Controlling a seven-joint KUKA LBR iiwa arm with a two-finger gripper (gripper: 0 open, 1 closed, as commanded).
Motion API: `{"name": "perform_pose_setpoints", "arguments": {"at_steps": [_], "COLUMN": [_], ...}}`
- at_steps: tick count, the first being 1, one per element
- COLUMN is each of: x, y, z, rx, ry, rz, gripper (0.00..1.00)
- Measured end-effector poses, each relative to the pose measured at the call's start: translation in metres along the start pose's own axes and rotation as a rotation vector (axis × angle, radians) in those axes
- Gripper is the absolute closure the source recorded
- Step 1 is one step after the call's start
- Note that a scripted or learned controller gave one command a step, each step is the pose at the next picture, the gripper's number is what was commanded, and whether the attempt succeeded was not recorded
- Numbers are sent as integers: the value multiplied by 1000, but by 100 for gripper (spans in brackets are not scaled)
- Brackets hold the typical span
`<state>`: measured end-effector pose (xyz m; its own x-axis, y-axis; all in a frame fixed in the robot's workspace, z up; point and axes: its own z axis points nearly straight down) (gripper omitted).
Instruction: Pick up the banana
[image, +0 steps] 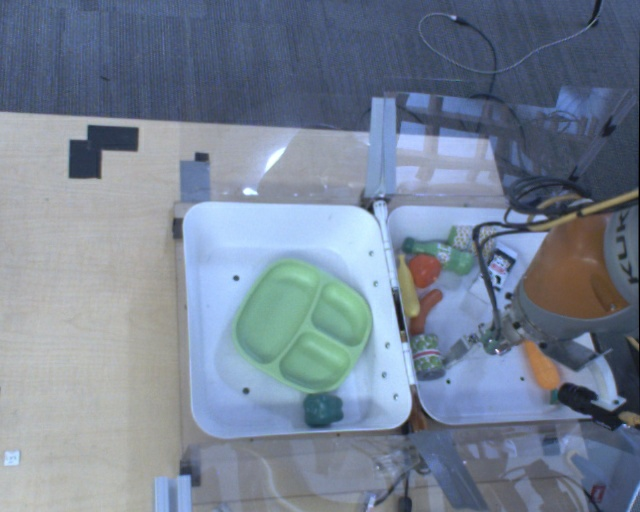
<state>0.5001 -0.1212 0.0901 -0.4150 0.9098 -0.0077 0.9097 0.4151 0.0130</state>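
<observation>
Only the partial letters "KU" read, on the arm's orange band (588, 272).

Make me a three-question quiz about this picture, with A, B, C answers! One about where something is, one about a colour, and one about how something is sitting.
1. Where is the banana?
A. In the right bin, by its left wall
B. On the green tray
C. On the wooden bench

2. What colour is the divided tray?
A. Red
B. Light green
C. Blue

3. How does the tray sit?
A. Flat in the left bin
B. Flipped upside down
C. Hanging from the hand

Answers: 1 A, the yellow banana lies along the right bin's left wall. 2 B, it is pale green. 3 A, its compartments face up inside the left bin.
</observation>
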Motion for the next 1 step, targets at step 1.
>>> {"name": "perform_pose_setpoints", "arguments": {"at_steps": [1], "x": [-21], "y": [67], "z": [1], "rx": [3], "ry": [2], "rz": [60], "gripper": [0]}}
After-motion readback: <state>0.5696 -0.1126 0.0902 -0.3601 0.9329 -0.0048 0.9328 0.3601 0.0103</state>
